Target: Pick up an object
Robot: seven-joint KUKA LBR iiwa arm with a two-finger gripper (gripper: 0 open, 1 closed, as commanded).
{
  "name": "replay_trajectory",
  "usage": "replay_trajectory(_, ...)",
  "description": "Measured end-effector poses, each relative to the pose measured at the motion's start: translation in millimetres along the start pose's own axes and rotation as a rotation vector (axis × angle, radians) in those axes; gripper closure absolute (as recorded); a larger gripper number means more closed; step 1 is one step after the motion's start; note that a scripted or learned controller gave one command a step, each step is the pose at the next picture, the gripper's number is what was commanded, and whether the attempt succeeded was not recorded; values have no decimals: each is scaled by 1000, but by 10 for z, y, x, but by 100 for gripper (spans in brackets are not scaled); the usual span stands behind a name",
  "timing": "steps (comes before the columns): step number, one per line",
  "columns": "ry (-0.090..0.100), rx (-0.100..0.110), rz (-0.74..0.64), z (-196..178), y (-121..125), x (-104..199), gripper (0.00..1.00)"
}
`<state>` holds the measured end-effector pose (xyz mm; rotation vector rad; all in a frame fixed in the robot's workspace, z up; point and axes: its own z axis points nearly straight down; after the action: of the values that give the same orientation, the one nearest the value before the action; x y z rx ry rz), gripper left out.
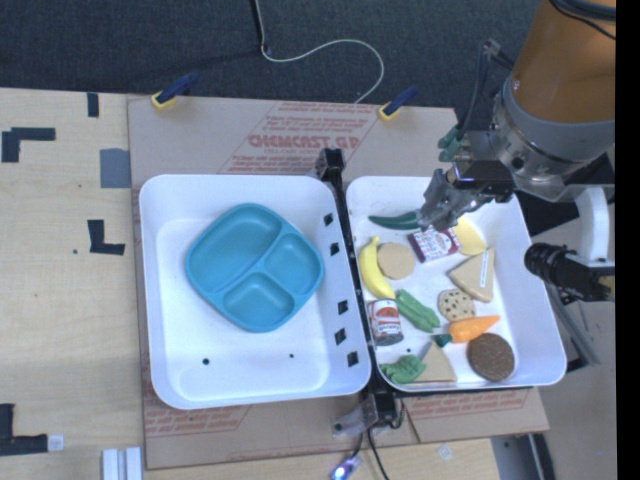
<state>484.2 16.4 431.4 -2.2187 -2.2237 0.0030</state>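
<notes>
The gripper hangs low over the right bin, near that bin's far edge, directly above a small dark-labelled packet. Whether the jaws are open or closed cannot be told from this slant, and nothing is seen held between them.

The main risk is crowding. The packet lies touching or just beside a round tan cookie, a green chili pepper and a yellow piece, with a banana close on the side toward the bins' shared wall. A descent slightly off centre could land on a neighbour, push the packet aside, or pinch two things at once. The packet also looks flat and lies tilted, so the tips could slide over it and come up with nothing.

The packet appears small and rectangular, dark purple with a white label and a red edge, and partly hidden under the gripper. Nearer the front edge lie a cheese wedge, a carrot, a chocolate cookie and a small can. The left bin holds a blue divided plate.
</notes>
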Motion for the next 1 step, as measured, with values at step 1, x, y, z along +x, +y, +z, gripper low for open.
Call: replay_trajectory(1,3,-7,-8,-805,6,782,100)
